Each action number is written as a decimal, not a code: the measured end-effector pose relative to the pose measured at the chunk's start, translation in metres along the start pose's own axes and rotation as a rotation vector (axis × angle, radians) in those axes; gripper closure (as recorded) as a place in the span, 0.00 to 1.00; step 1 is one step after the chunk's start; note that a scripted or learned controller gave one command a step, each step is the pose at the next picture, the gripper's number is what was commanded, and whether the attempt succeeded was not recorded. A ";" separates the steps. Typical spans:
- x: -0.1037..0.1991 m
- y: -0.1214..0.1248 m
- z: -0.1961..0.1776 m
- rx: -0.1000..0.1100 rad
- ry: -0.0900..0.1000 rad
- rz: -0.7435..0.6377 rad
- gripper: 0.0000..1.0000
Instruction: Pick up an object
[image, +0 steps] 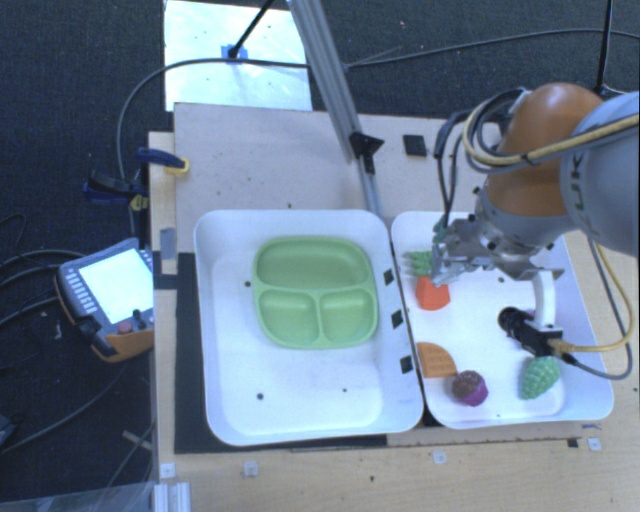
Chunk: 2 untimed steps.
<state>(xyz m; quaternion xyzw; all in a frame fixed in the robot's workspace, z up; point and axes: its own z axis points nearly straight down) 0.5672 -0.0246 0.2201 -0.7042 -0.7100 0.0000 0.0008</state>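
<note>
Our tool (447, 266) hangs low over the right bin (590, 398), at its upper left part, and we cannot tell whether it is spread or pressed together. Just beside it, on its lower left, lies an orange toy carrot (432, 294) with a green top, which points toward the wall between the bins; whether the tool touches the carrot we cannot make out. Lower in the same bin we see a tan slice (437, 358) near the left wall, a purple piece (469, 388) just beside it, and a green bunch of grapes (539, 377) toward the lower right corner. On the tabletop the left bin (232, 370) holds a green plate (315, 291) with three compartments, well apart from the tool.
</note>
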 end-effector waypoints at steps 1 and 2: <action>0.056 -0.001 0.006 -0.001 0.001 -0.002 1.00; 0.104 -0.012 -0.006 -0.003 0.001 -0.003 1.00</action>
